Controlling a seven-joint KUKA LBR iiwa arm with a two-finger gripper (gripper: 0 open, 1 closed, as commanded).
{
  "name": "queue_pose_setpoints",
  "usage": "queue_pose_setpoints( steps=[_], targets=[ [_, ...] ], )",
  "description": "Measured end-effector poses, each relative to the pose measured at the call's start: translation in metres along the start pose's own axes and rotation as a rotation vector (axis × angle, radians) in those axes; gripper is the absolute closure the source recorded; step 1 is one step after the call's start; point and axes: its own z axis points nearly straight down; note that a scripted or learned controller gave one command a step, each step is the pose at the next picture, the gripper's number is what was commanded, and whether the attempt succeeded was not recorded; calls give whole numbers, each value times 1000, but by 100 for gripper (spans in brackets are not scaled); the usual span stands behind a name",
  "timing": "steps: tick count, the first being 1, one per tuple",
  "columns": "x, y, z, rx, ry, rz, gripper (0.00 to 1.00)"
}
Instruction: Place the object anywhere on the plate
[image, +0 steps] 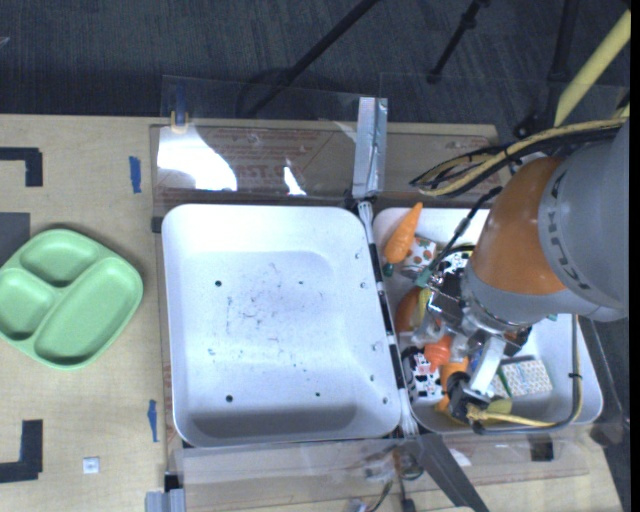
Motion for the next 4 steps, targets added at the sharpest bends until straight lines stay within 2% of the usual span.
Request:
queue_pose_setpoints(
  steps=[1,4],
  targets=[
    [0,0,0,0,0,0,0],
    [0,0,0,0,0,0,0]
  ],
)
